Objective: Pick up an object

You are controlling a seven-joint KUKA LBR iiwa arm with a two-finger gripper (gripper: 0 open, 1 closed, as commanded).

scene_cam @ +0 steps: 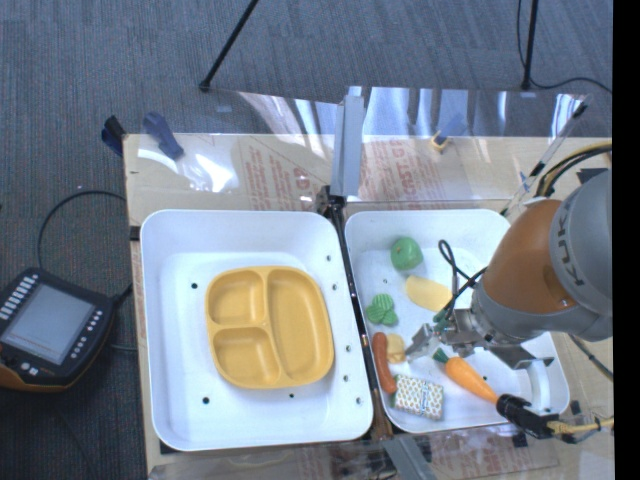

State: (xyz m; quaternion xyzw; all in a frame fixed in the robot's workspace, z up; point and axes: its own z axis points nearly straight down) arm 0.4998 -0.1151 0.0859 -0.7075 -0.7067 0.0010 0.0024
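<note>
Camera view: gripper [428, 340] fingers apart, holding nothing, hemmed by carrot [469, 378] and sausage [383, 362]

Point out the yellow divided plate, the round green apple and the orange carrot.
Yellow divided plastic plate [269, 326], camera view, centre ridge.
Round green toy apple [406, 254], camera view, top middle.
Orange toy carrot [470, 379], camera view, mid body.

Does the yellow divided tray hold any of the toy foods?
No. The yellow tray lies bare in the left bin; the carrot lies in the right bin.
</note>
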